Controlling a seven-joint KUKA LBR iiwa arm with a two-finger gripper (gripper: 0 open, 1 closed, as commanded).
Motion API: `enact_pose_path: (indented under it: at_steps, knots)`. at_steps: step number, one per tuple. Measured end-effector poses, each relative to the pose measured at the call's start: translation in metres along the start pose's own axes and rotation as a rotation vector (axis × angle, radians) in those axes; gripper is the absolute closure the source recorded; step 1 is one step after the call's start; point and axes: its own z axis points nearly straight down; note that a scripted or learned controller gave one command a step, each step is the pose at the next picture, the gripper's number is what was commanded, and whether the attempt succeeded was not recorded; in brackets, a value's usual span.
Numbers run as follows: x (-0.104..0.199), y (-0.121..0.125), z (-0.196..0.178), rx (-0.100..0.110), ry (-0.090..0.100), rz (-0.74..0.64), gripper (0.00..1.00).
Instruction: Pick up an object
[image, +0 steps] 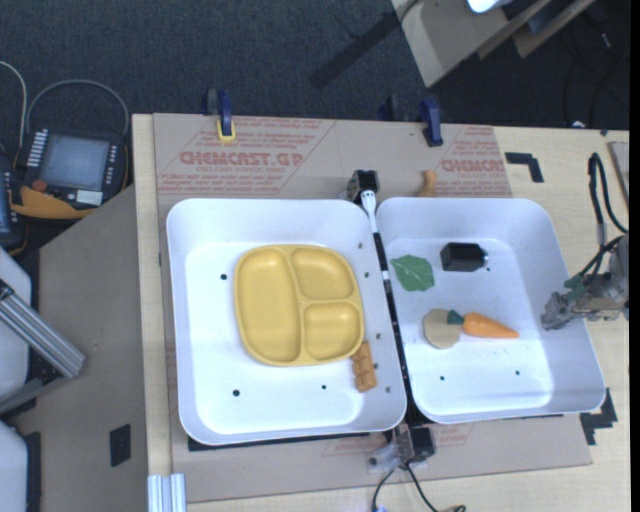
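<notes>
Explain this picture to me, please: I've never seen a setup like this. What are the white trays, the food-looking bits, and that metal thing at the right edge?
You are looking down at a slant from a single camera fixed above a workbench. On the bench sit two shallow white bins side by side. The left bin holds a yellow divided plate and a small brown piece beside the plate's lower right corner. The right bin holds toy-like items: a green leaf, a small black block, an orange carrot and a tan round piece touching the carrot's leafy end.

The metal thing at the right edge is the robot's gripper, the two-finger hand of an arm reaching in from that side. It is over the right bin's right rim, apart from the items. Its job is to pick one object up; nothing is seen in it.
</notes>
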Motion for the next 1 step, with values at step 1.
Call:
enact_pose_path:
  at_steps: [1]
  knots:
    - [0.0016,0.0007,-0.0636,0.000,0.000,-0.001,1.00]
